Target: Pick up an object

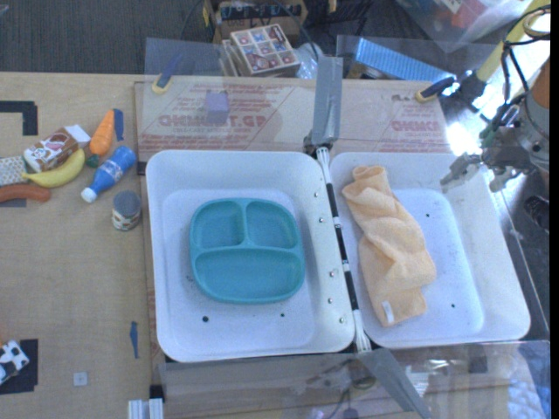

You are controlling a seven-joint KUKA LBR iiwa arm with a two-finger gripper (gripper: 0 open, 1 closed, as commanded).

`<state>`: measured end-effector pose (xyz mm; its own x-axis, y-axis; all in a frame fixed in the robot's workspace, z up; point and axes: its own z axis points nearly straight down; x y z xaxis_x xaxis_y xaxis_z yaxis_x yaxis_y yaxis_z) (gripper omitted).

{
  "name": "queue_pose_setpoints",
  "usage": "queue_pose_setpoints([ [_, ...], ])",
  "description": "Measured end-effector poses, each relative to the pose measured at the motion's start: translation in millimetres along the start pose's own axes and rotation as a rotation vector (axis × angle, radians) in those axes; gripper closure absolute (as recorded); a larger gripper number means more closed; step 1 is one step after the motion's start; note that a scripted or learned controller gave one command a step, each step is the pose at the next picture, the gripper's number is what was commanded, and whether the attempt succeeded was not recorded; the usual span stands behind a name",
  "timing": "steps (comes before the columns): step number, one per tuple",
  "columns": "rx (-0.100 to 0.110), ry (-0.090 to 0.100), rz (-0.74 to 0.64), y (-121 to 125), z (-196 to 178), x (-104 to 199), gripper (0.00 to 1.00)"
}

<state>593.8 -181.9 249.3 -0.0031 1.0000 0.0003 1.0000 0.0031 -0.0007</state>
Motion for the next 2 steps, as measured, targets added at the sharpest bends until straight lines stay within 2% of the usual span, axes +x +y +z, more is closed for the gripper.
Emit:
queue_pose_setpoints([
  [1, -0.002, -0.001, 0.045, 73.8, 122.4, 62.7, 0.00],
  [2, -0.011, -0.001, -0.183, -4.2, 158.6, 43.0, 0.00],
])
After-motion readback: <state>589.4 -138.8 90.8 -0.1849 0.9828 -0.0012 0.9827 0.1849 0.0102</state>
